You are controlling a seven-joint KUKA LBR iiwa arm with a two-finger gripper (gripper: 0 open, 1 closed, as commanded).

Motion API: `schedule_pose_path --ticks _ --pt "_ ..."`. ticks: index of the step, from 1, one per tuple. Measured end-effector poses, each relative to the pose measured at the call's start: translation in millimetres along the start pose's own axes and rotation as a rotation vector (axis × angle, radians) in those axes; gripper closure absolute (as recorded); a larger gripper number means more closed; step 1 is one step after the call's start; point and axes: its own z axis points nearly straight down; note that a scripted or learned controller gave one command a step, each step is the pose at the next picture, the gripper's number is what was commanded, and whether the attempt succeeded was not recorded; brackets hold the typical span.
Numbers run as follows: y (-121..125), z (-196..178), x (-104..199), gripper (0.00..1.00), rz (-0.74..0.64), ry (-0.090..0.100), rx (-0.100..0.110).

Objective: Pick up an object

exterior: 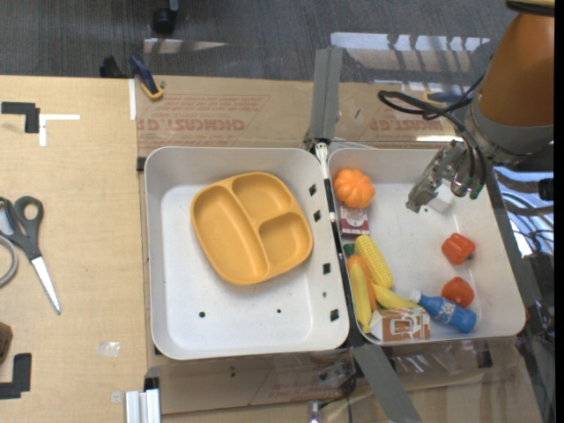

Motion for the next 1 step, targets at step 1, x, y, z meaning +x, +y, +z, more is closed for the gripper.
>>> schedule_pose_path --ticks 1 --pt "0.1 0.3 0.0 0.0 0.0 -0.001 0.0"
